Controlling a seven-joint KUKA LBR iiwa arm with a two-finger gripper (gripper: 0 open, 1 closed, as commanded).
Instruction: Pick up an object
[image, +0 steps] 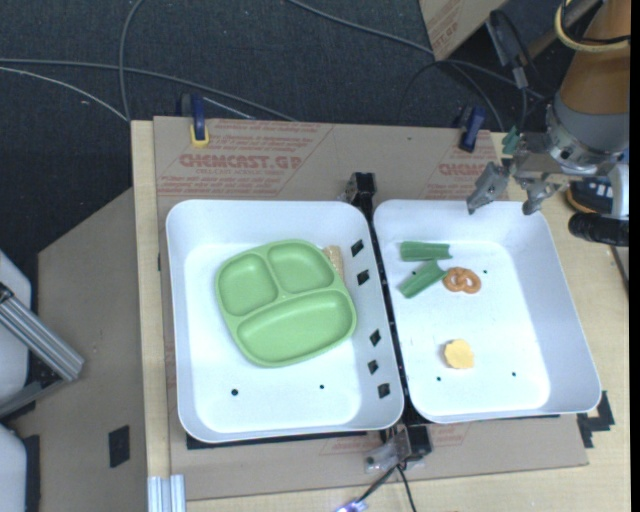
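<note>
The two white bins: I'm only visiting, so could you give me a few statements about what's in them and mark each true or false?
1. The green divided plate lies in the left bin. True.
2. The pretzel sits on the plate. False: it lies on the right bin floor, beside the green bean pieces.
3. The pincer holds nothing. True: it hangs open over the right bin's far edge.
4. The yellow round piece touches the pretzel. False: it lies apart, nearer the camera.
5. The right bin holds three green pieces. False: two.

Board (250, 150) under bins reads, seemingly, "CHEMCAST GP".
</note>
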